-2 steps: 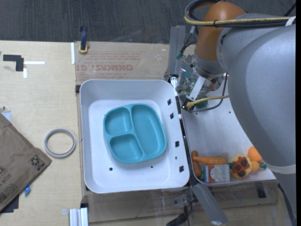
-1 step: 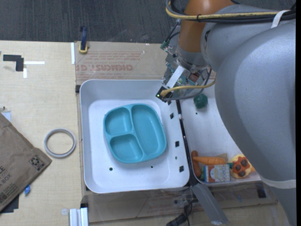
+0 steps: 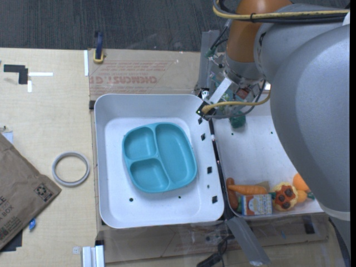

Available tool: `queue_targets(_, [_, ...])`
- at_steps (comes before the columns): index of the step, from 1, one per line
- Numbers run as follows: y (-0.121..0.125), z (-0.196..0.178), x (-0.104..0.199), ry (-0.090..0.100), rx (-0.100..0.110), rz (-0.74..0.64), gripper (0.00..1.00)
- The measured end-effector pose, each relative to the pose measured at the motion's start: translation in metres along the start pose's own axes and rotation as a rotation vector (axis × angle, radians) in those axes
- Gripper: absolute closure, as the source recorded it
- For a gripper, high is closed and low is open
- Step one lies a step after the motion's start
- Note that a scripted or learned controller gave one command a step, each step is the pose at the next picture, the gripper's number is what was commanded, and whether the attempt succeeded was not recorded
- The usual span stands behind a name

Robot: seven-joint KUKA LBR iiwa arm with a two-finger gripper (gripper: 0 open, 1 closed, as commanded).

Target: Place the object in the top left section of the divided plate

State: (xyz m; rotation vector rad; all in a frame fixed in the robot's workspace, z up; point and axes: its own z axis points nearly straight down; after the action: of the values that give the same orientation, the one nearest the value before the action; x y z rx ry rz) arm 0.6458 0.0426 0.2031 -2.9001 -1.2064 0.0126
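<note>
arm: the grey arm comes in from the right, its orange band high at the far side, so the gripper (image 3: pixel 236 113) hangs over the far left corner of the right bin (image 3: pixel 261 149), just beside the wall shared with the left bin (image 3: pixel 105 149).
fingers: cannot tell whether released or clenched; cables and the wrist body hide the tips, and a small teal bit at the tip is too blurred to name.
divided plate (image 3: pixel 160 157): teal, three sections, lying flat and slightly turned in the middle of the left bin; all sections look bare, so the placing seems not yet done.
task's object: judged to be among the toys at the near end of the right bin, a carrot (image 3: pixel 247 188), a small carton (image 3: pixel 257 204) and an orange-red toy (image 3: pixel 286 195), touching one another, well apart from the gripper.
target: the section at the plate's far left, open from above.
bench: a tape ring (image 3: pixel 70 168) and a brown box (image 3: pixel 22 191) sit left of the bins, out of the way.
</note>
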Motion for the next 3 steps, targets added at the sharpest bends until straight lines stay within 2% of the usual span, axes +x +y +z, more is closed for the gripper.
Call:
queue_targets(1, [-0.09, 0.073, 0.066, -0.001, 0.0, 0.249, 1.0])
queue_targets(2, [-0.057, -0.01, -0.031, -0.001, 0.0, 0.207, 1.0])
queue_targets(3, [-0.091, 0.032, 0.024, 0.002, -0.001, 0.417, 1.0])
